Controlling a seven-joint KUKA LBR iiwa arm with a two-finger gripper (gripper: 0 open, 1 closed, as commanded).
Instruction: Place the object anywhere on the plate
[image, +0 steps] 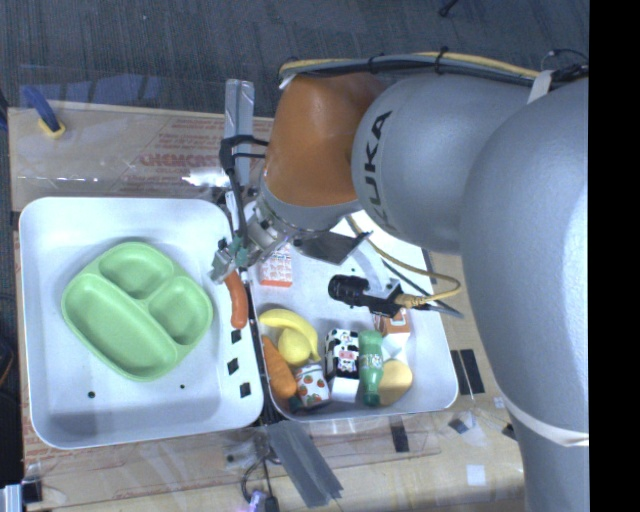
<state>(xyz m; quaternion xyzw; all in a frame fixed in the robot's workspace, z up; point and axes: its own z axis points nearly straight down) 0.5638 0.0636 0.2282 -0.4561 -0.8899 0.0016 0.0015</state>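
A green plate (135, 308) with three compartments lies in the left bin (60, 420). My gripper (232, 262) hangs over the ridge between the two bins, just right of the plate's right edge. A slim orange-red carrot (237, 300) hangs upright from the fingertips, its top end caught between them and its lower end above the ridge. The gripper is shut on it. The carrot is beside the plate, not over it.
The right bin (440, 395) holds a banana (283, 322), a lemon (296, 346), a second carrot (280, 374), a cow-patterned carton (343, 352), a green bottle (371, 368), a small can (312, 388) and a red-and-white packet (276, 268). The arm's bulk covers the right side.
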